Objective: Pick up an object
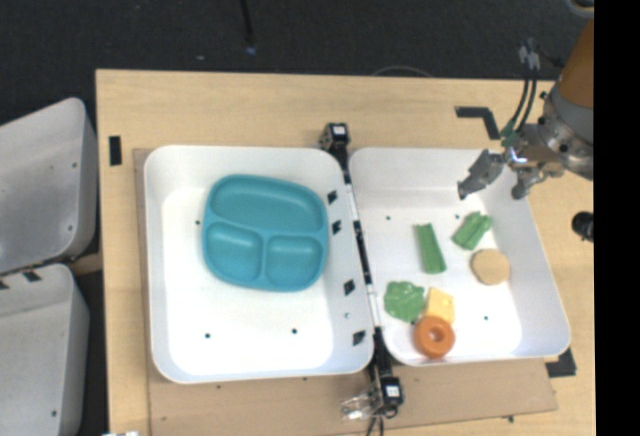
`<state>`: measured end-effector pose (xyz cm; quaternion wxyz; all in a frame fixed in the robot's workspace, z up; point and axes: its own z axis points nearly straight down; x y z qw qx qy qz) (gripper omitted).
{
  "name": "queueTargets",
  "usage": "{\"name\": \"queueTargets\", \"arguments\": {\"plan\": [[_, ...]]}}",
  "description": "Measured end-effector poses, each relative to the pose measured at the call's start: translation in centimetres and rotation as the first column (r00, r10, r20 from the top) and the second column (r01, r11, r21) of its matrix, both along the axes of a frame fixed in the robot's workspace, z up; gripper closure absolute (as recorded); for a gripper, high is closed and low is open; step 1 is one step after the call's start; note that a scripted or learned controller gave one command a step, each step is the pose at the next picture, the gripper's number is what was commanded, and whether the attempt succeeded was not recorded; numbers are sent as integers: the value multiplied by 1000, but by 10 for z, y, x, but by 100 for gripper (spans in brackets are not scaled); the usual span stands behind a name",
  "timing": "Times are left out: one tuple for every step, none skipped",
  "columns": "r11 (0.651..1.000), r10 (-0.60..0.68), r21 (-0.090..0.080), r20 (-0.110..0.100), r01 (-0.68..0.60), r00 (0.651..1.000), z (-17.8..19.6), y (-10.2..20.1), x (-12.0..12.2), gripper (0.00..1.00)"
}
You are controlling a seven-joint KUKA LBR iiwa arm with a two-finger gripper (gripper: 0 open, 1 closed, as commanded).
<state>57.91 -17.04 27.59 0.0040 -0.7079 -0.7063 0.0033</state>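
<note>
The gripper (497,175) hung over the upper right of the right-hand bin (400,174), at the end of the arm (572,114) that reached in from the right edge of the frame; its two fingers stood spread apart, one slanting down to the left and the other pointing down nearer the wrist, and nothing lay between them; it looked poised above the bin, open so that it could close over a piece below.

The pieces it might take all lay in the lower half of that bin, below the gripper and apart from it; a light green block (471,230) sat nearest, tilted, just beneath the fingers; a darker green stick (429,248) lay to its left, nearly upright in the frame; a tan round disc (490,267) rested just below the block; lower left of these, a leafy green piece (403,300), a yellow cube (440,303) and an orange ring (435,336) were bunched close together near the bin's bottom edge, the cube apparently touching the ring.

The left-hand bin (170,344) held a teal divided plate (266,231) in its upper middle; the pick had not yet been made, and the light green block seemed the likeliest target.
</note>
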Motion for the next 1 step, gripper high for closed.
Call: {"name": "queueTargets", "arguments": {"plan": [[1000, 3, -2, 11, -3, 1000, 7, 0, 2, 0]]}}
